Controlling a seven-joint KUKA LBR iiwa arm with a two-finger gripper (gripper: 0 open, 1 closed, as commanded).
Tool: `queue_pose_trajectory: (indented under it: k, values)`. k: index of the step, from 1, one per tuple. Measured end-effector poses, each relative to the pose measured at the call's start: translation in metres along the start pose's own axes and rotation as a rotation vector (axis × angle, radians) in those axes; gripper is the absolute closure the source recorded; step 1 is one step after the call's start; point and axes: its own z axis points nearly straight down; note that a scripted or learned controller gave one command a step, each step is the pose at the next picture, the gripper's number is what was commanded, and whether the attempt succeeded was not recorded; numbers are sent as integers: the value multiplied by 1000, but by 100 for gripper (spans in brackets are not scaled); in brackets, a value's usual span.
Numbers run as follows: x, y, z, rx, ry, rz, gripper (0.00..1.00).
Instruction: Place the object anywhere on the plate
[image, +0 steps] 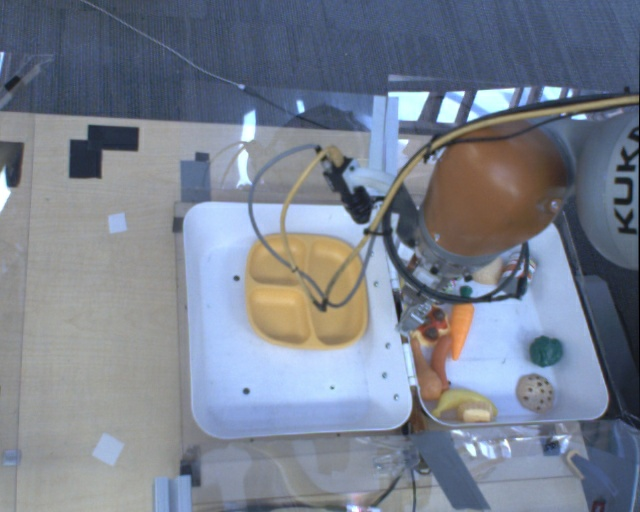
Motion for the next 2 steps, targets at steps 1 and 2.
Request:
queue_pose_trajectory:
  k: [1,2]
  values:
    - [-40,-101,-3,3,-2,-62,100]
    - [-36,-97,-3,0,0,-52,0]
